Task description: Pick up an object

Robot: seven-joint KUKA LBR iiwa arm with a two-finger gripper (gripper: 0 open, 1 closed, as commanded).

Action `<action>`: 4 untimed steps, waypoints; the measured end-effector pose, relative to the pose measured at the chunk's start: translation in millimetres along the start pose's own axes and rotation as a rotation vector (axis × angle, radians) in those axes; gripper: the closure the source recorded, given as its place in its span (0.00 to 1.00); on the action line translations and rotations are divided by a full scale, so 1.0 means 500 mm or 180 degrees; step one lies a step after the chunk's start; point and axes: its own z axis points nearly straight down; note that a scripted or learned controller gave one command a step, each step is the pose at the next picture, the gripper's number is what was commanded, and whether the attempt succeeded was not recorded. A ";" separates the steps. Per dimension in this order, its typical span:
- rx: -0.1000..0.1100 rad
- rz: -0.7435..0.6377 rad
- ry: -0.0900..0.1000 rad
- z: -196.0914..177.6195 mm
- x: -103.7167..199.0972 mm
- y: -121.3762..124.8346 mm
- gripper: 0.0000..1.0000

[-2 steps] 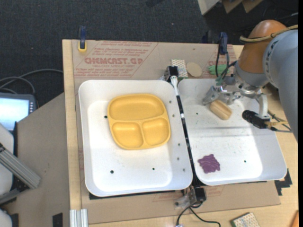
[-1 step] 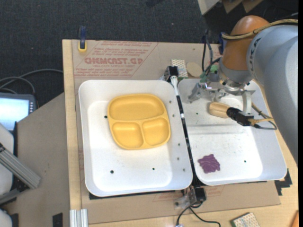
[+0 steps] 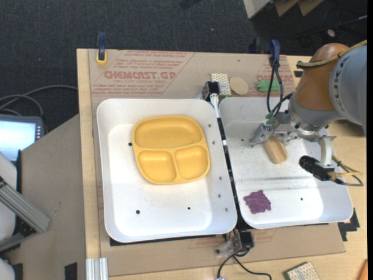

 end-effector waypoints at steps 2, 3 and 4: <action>-0.0023 -0.0005 -0.0003 -0.020 0.004 0.007 0.00; 0.0004 -0.0001 0.0003 0.002 -0.024 -0.109 0.00; -0.0026 -0.0006 -0.0005 -0.020 -0.022 -0.102 1.00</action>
